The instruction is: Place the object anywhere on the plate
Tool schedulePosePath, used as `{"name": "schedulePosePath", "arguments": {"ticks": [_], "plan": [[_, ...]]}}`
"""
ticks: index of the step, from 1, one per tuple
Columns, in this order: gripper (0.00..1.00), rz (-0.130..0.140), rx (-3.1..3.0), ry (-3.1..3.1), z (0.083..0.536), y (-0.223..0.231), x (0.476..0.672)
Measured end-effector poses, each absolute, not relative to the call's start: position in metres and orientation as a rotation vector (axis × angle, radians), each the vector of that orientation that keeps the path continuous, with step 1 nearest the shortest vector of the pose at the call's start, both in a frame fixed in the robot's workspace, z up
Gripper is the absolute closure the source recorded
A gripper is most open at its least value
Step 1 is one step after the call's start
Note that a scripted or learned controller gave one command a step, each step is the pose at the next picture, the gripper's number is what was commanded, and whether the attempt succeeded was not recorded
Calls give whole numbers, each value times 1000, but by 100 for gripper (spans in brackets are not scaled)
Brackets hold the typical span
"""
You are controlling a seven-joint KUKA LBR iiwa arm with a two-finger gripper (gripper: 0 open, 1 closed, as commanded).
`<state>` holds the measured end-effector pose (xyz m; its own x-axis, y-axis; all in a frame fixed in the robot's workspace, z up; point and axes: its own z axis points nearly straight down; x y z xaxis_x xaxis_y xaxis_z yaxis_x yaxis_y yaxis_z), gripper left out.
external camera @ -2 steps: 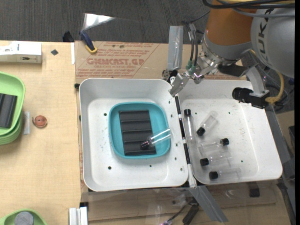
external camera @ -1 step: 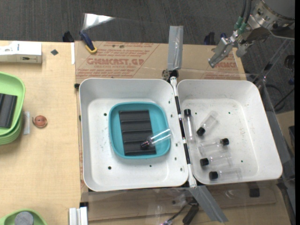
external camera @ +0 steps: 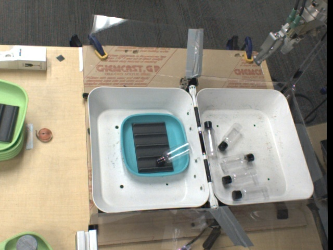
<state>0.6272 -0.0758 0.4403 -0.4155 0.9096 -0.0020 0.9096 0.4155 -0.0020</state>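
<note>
Camera view, landmark: teal plate (external camera: 128, 139) in the left bin (external camera: 104, 191).
Task's thing: a clear vial (external camera: 173, 155) with a black cap lies on the plate's right part, across the black ribbed insert (external camera: 149, 139), its clear end near the plate's rim.
Gripper (external camera: 270, 45): far up and right of the plate, past the right bin (external camera: 291, 139); I cannot tell the state of the jaws.
Right bin contents: several more capped vials (external camera: 229, 139), right of the plate.
Risk: being round, the vial could roll off the insert toward the rim if the bin is jolted.
</note>
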Motion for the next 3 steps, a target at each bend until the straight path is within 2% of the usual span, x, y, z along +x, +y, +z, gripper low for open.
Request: {"name": "schedulePosePath", "arguments": {"ticks": [1, 3], "plan": [[0, -3, 1558, 2727, 440, -174, 660], [0, -3, 1557, 2728, 440, -174, 660]]}}
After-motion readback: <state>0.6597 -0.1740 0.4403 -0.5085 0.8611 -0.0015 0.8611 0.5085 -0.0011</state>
